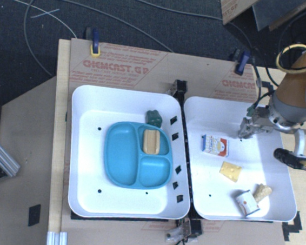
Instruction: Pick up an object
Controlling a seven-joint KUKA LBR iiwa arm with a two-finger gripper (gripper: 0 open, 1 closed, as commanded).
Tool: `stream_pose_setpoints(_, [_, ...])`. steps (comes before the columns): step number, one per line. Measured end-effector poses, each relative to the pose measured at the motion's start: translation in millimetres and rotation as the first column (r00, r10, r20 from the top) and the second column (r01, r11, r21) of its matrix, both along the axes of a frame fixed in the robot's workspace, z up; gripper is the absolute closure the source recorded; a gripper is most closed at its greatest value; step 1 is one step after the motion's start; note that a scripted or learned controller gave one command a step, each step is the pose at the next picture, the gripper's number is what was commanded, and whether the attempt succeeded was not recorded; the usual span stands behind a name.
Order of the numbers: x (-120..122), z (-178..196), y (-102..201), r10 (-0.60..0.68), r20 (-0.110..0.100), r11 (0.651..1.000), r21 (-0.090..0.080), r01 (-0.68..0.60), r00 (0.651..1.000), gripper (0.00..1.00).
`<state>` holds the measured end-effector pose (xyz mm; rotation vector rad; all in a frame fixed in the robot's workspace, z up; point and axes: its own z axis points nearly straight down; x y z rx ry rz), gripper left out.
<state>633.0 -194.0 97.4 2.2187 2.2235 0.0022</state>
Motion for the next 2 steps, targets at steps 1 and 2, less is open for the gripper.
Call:
stream_pose_setpoints(1, [2.8, 64.4, 4.9, -0.001, 0.007, 1.0, -0.003, 0.001, 1.0, 1.0])
stream_pose_setpoints(2, [4.7, 119.9, 4.7, -0.001, 0.007, 1.0, -0.003, 0.001, 1.0, 1.0])
